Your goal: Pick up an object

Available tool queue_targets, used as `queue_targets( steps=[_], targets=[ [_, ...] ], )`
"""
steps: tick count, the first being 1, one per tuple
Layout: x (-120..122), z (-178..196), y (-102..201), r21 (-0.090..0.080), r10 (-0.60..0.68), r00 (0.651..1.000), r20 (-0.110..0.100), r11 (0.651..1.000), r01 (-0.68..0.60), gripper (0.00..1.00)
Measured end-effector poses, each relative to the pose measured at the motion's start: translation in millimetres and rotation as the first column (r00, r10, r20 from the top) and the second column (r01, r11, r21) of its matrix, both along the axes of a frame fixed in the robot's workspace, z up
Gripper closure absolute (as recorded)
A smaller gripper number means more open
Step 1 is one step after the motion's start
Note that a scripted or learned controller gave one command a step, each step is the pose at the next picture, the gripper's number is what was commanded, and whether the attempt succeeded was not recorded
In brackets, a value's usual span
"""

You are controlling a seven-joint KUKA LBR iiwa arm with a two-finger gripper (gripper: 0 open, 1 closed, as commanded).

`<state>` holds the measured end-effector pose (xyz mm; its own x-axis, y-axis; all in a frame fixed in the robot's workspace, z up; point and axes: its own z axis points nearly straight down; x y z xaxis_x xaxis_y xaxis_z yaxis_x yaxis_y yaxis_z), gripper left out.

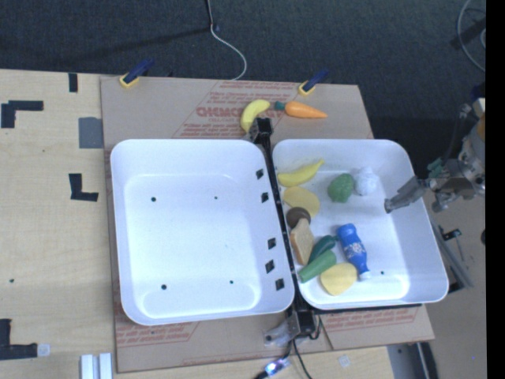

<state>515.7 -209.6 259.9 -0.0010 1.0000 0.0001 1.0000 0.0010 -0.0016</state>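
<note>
I see red printing on the brown cardboard sheet (225, 105) beneath the bins. It stands upside down, too blurred for me to read.

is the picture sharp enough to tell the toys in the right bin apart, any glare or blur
Camera view: soft, even light, only faint shadows along the bin walls; the right bin shows mild white glare but keeps its edges. The blue bottle, green ball and banana read clearly. The hand at the right rim looks blurred.
</note>
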Motion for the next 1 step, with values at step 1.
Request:
queue_targets(
  steps=[1],
  targets=[
    [45.5,-184.0,20.8,0.0,0.003,1.0,-0.002,1.0,-0.003,0.0]
  ],
)
